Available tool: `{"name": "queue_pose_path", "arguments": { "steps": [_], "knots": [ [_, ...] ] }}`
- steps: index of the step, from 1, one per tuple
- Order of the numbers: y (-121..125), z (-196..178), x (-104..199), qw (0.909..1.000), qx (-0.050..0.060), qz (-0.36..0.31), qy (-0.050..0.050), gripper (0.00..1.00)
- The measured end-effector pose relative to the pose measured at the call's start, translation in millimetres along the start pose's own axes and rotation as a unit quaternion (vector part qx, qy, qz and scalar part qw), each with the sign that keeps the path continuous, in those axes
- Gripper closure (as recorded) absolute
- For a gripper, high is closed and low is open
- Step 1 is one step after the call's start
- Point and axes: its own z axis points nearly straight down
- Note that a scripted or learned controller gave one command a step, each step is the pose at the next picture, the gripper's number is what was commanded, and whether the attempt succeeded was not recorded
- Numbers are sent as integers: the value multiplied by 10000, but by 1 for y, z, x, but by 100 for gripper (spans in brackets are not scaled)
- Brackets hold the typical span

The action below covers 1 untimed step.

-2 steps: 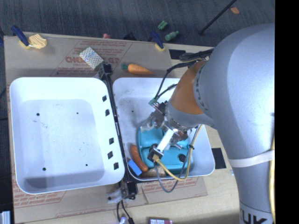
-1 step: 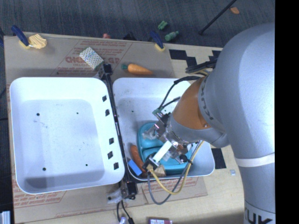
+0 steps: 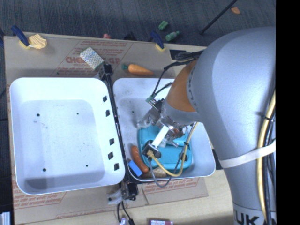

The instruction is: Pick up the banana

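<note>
The grey arm reached in from the right over the right-hand bin, with its orange band above the middle of that bin. The pincer hung low inside the bin, over the far left edge of a teal tray that lay on the bin's floor toward the near side. Whether the pincer stood wide or narrow could not be told.

Just left of the tray lay an orange-brown sausage, set at a slant. A small blue block touched its near end, close against the bin's near wall. A tan thing lay by the tray's near edge, partly hidden under a yellow cable. Whether that was the banana could not be told, so I could not say for certain where the banana lay.

The left-hand bin stood just beside the right one, and a row of black clips ran along the wall between them. Both bins rested on a brown cardboard sheet with red print, which covered the surface.

On the cardboard beyond the bins lay a carrot near the right bin's far wall and a pale patterned block near the left bin's far right corner. Two blue clamps gripped the far edge of the sheet, with a pale yellow lump touching the left one. On the dark floor farther off lay two green bits and an orange scrap
</note>
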Motion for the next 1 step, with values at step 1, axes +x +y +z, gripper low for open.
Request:
{"name": "queue_pose_path", "arguments": {
  "steps": [1],
  "knots": [
    [-80,-96,-14,9964,27,845,-34,0]
  ]
}}
